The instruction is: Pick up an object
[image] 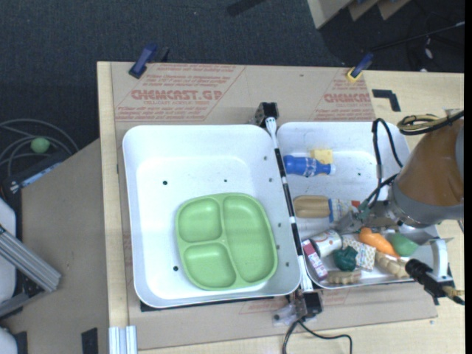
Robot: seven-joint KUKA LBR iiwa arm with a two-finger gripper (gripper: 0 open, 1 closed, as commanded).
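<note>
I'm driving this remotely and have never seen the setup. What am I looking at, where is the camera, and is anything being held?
One fixed camera looks down at a slant on a bench with two shallow white bins side by side. The left bin holds a green divided plate. The right bin holds small items: a blue bottle beside a yellow piece near the top, a tan cylinder in the middle, and lower down a crowded pile that includes an orange carrot-like toy and a dark green piece. The big grey and orange shape at the right is the robot arm, reaching over the right bin. Its tool is hard to make out among the pile, so I cannot tell whether it holds anything.
</note>
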